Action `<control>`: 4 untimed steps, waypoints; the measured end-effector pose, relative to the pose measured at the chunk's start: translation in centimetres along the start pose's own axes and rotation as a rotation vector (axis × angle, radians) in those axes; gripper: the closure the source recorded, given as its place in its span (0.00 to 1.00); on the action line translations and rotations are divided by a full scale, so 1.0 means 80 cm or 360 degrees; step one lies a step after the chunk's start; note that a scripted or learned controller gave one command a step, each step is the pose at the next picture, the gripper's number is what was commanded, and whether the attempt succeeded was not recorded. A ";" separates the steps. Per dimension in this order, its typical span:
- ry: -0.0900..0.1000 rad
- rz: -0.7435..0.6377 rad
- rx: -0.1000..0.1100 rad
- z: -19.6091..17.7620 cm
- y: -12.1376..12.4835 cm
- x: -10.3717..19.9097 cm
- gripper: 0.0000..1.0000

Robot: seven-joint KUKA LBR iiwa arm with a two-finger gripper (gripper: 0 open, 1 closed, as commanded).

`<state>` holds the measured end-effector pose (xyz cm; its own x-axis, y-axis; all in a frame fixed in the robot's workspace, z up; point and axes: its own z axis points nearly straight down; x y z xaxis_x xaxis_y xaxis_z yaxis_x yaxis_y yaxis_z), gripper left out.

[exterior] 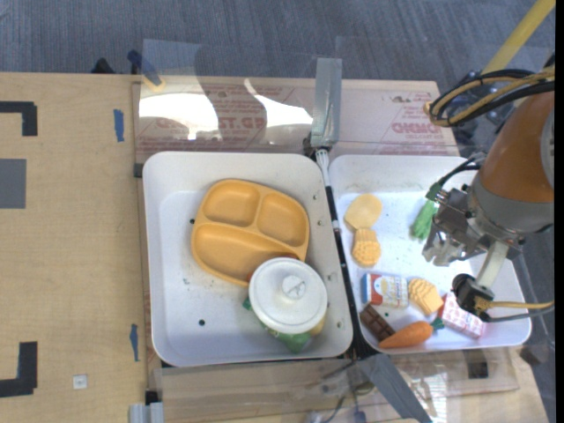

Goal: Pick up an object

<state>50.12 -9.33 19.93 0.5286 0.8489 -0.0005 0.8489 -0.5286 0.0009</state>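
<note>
The counter (62, 236) carried two shallow white bins side by side. The left bin (167, 183) held a yellow divided plate (242, 223) with a white lidded cup (288, 295) resting against its near edge. The right bin (401, 170) held the small toy foods that were the likely candidates for the pick.

The arm (520, 166) reached in from the right, and its end effector (443, 247) hung over the right side of the right bin, beside a green piece (423, 220). Whether it was clenched or released could not be told from this slant, and nothing could be seen held in it.

As far as the view showed, no object had been lifted yet. Every item seemed to lie on the bin floor: a pale round piece (363, 210) with a yellow corn piece (366, 248) just below it, a small white carton (386, 289) touching a yellow waffle-like piece (425, 295), a pink-and-white packet (461, 317), an orange carrot (407, 334) and a brown bar (376, 322) along the near wall.

By this judgement the task stood at its approach stage, with the descent, the grasp and the lift all left to do.
</note>
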 end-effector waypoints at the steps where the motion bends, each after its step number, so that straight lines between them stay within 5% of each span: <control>1: 0.0003 -0.0198 -0.0004 0.122 -0.014 -0.019 1.00; 2: 0.0005 -0.0146 -0.0002 0.139 -0.019 -0.018 1.00; 3: 0.0004 -0.0780 -0.0007 -0.082 -0.005 0.040 1.00; 4: -0.0001 -0.0812 0.0009 -0.018 0.036 0.035 1.00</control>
<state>54.04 -8.47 21.38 0.0467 0.9989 0.0002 0.9989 -0.0467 -0.0050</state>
